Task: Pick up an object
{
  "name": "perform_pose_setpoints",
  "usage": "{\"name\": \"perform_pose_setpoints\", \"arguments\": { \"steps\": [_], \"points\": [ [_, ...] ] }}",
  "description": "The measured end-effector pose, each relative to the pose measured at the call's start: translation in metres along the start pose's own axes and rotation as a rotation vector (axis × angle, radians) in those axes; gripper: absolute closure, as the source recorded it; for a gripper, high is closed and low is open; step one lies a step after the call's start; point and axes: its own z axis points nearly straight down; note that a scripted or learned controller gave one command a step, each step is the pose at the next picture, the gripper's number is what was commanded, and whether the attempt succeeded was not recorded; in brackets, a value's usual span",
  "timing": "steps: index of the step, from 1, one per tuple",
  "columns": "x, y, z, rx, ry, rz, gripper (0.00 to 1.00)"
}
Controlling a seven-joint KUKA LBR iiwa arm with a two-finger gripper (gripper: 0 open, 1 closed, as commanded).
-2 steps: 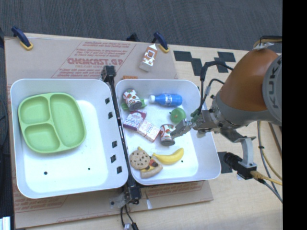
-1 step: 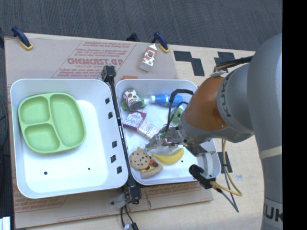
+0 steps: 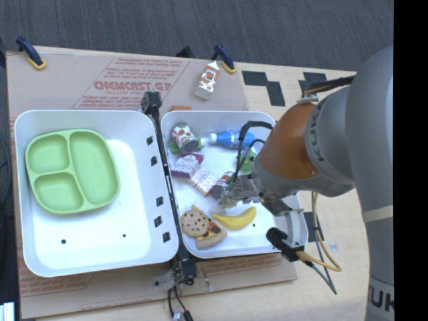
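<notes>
Left bin: the shallow white plastic bin on the left (image 3: pixel 40 246) holds one thing, a light green plate with three sections (image 3: pixel 72 171). The plate lies flat near the bin's far left corner.

Right bin: the shallow white plastic bin on the right (image 3: pixel 200 119) is full of small toys and packs.

Things in the right bin: a yellow toy banana (image 3: pixel 235 218) lies near the front. Just beside it on the left is a round brown cookie with dark chips (image 3: pixel 194 222), and a flat toy slice with red bits (image 3: pixel 210 237) sits at the cookie's edge. Farther back are a small red and green can (image 3: pixel 183 138), a blue and white bottle on its side (image 3: pixel 225 138), a purple packet (image 3: pixel 186 165) and a pink and white wrapped bar (image 3: pixel 203 180).

Outside the bins: a small white and orange bottle (image 3: pixel 208 81) lies on the brown cardboard sheet (image 3: pixel 134 82) behind the bins.

Arm: the big grey arm with the orange band (image 3: pixel 294 146) comes in from the right and bends down over the right bin.

Gripper: the dark metal gripper (image 3: pixel 229 194) is low in the bin, just above the banana and beside the wrapped bar. I cannot tell how it is set or if it has anything.

Feel and shape: the bins look smooth with round corners. The banana is curved and shiny.
</notes>
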Motion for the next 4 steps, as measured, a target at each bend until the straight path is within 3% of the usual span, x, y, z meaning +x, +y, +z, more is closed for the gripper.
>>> {"name": "perform_pose_setpoints", "arguments": {
  "steps": [1, 2, 3, 4],
  "points": [
    [0.006, -0.021, -0.075, -0.001, 0.002, 0.008, 1.0],
    [-0.05, -0.027, -0.26, -0.007, -0.003, 0.006, 1.0],
    [-0.072, -0.029, -0.127, 0.002, 0.003, 0.007, 1.0],
    [-0.073, -0.028, -0.152, -0.003, 0.001, 0.008, 1.0]
  ]
}}
